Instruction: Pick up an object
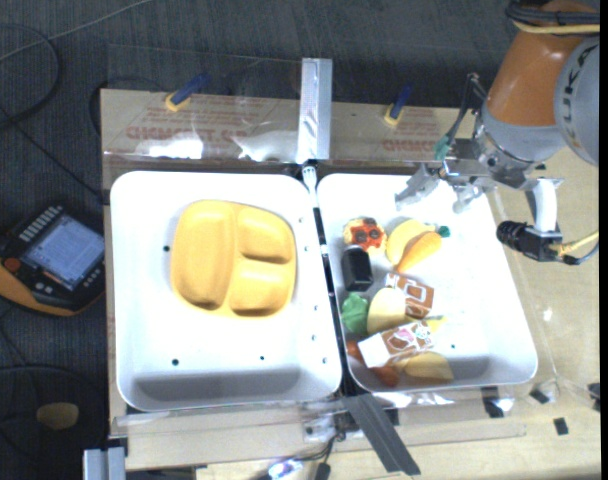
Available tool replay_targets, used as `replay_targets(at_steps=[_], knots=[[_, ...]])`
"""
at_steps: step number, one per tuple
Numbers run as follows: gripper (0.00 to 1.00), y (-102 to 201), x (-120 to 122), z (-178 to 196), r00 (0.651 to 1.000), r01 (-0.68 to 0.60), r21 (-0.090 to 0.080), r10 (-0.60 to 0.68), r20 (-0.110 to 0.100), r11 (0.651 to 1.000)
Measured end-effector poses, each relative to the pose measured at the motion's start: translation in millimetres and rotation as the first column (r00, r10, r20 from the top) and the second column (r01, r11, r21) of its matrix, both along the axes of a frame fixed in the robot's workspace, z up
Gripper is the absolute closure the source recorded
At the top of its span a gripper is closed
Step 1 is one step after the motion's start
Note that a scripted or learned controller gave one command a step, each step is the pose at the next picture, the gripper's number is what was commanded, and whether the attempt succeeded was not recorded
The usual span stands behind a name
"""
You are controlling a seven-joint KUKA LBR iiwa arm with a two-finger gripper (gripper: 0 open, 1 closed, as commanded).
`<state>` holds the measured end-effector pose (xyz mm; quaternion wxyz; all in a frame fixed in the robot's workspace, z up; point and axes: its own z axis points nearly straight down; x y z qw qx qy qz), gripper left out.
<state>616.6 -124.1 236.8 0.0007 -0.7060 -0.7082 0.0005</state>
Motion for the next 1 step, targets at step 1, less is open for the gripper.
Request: replay_targets(at_steps=[1], knots=[[1.00,1.6,0.6,8.3,1.000,-0.003,0.002,0.003,-0.002,1.000]])
